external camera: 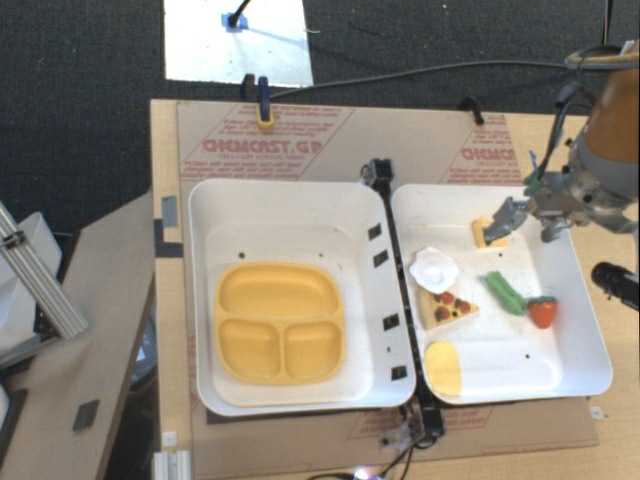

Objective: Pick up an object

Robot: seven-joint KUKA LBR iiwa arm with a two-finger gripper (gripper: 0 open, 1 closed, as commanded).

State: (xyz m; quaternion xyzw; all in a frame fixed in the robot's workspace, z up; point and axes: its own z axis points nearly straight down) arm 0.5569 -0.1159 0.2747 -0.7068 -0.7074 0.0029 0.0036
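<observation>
Over the right bin [590,343], near its far edge, the gripper [527,222] hangs with its fingers spread apart and nothing between them. An orange block [489,232] lies in this bin just under and beside the near finger [509,215]. I judge the approach is in hand; next the fingers must come down around the block and clench. Nearer in the same bin lie a pizza slice [447,309], a green piece [504,292] and a red piece [541,313]. Whether the finger touches the block is hard to tell.

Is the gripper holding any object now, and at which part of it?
It cannot be told. The gripper sits over the right bin, one fingertip touching or overlapping the small orange piece; no hold is visible.
</observation>
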